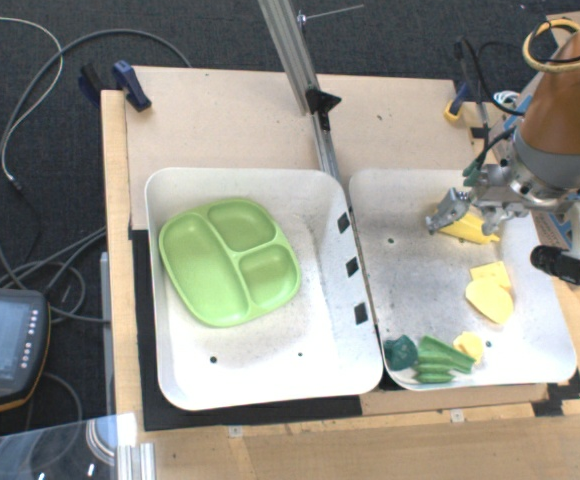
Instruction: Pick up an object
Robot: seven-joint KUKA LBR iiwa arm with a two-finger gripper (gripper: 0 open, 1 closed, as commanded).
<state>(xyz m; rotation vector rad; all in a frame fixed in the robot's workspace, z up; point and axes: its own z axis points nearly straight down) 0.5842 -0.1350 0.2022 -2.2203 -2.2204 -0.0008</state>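
My gripper (467,218) is low over the back of the right bin (410,268), and its jaws stand open. A yellow, banana-like piece (470,232) lies on the bin floor right under it, between the two fingers. The view does not show the fingers closed on it or lifting it. Two pale yellow wedge pieces (490,293) rest nearer the front right. At the front edge of that bin lie a small yellow piece (467,345), a green pod-like item (438,359) and a dark green piece (402,351).
The left bin (170,368) holds a light green divided plate (230,261). A metal rail (300,58) slants down from the back to the seam between the bins. Cables and a blue clamp (130,83) sit by the bench's back corners.
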